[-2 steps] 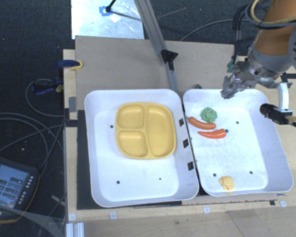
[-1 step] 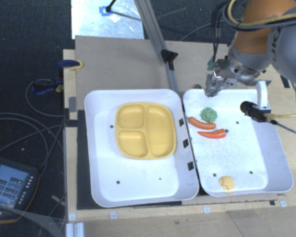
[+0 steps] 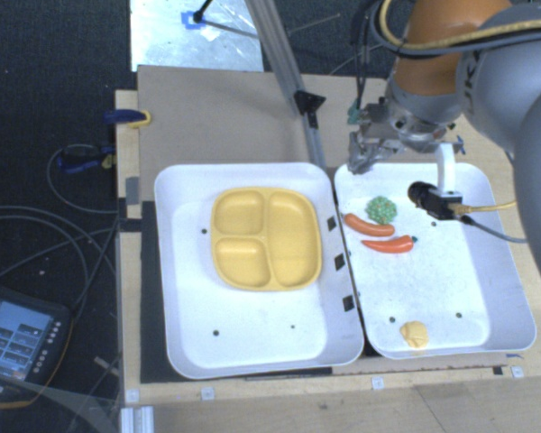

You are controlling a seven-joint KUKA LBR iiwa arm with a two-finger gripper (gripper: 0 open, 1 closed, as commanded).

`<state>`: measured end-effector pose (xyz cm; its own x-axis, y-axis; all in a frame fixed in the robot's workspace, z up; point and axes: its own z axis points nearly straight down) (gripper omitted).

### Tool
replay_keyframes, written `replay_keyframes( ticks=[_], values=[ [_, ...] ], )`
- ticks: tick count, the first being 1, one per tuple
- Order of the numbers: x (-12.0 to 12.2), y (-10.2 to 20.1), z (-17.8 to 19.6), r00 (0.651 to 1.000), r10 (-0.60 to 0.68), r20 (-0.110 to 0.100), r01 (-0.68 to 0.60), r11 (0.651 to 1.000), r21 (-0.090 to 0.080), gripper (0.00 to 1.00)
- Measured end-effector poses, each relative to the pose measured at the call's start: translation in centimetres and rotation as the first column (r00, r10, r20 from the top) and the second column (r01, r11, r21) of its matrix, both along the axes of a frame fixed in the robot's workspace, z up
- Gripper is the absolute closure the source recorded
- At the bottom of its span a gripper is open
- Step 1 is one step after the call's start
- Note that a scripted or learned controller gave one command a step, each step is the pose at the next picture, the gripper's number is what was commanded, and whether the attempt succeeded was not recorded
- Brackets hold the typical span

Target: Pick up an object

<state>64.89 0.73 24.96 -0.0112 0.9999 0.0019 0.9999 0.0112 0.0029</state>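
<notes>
Arm reaching in from right | gripper (image 3: 361, 159) poised above broccoli (image 3: 380, 209), apart | finger state indiscernible

2 white bins (image 3: 252, 350), and the left 1 carries a yellow divided plate (image 3: 264, 238). In the right bin: green broccoli (image 3: 381, 209), an orange sausage (image 3: 368, 226), a red chilli (image 3: 389, 244), and a pale yellow lump (image 3: 415, 334) near its front edge.

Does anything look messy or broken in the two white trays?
Nothing stands out. The yellow plate lies flat in the left bin. The broccoli, hot dog, chili pepper and small yellow piece lie loose in the right bin, none spilled.
</notes>
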Motion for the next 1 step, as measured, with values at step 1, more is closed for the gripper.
replay_keyframes(
  ticks=[1],
  values=[
    [-1.09,5.22,-1.11,1.0,0.0,-0.003,0.0,1.0,0.0,1.0]
  ],
)
